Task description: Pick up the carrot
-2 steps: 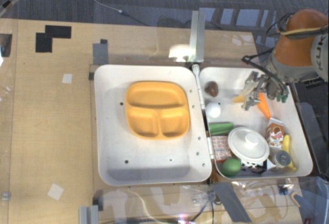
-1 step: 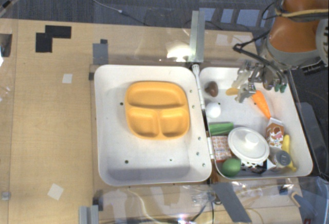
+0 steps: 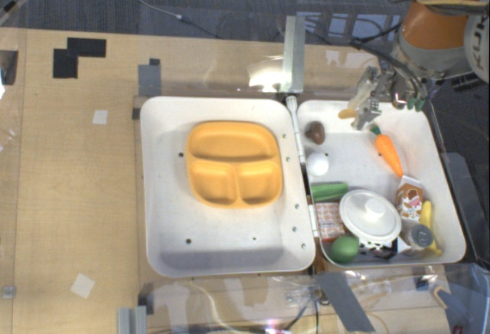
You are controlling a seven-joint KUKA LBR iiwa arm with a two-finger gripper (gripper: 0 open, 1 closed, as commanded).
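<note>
One end effector (image 3: 366,112) — fingers parted, nothing between them; just above the carrot (image 3: 389,154).

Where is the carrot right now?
The carrot lies in the right bin, near its far right side, just below the hand and above the small carton.

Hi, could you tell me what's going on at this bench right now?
The arm's gripper hangs over the back of the right bin, just above and left of the carrot it is meant to pick up. The carrot lies untouched on the bin floor. A yellow divided tray sits in the left bin.
</note>
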